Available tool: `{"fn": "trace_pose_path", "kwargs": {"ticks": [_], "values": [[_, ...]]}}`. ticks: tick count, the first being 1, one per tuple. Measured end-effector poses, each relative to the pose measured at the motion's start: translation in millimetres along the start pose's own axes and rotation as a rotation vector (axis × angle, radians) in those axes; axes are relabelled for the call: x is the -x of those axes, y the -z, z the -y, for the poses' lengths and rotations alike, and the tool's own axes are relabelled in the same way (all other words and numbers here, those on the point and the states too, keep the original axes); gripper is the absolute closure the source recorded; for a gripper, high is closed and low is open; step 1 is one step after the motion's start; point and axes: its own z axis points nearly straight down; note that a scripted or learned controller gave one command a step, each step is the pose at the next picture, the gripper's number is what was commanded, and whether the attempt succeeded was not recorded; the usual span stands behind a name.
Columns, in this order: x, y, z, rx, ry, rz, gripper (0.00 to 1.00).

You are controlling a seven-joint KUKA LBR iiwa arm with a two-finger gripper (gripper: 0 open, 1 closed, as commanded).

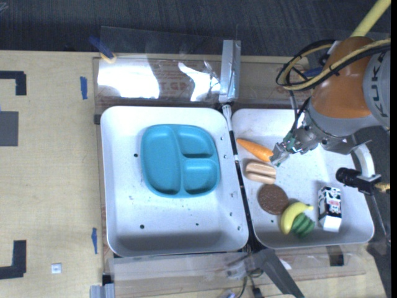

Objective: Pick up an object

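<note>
An orange toy carrot lay slantwise near the top left of the right white bin. Just below it sat a tan hot-dog bun, then a round brown cookie, a yellow-and-green toy fruit, and a small black-and-white carton toward the right.

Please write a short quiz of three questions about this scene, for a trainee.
1. True or false: the blue plastic divided plate lies in the left white bin.
2. Which item lies nearest the pincer? A) orange toy carrot B) small milk carton C) yellow-green toy fruit
3. What lies between the hot dog bun and the fruit?

Key: 1 true; 2 A; 3 the round brown cookie.
</note>
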Motion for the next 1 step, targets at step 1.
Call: {"fn": "trace_pose_path", "kwargs": {"ticks": [1], "values": [[-16.1, 6.4, -45.9, 0.002, -0.286, 0.0, 1.0]]}}
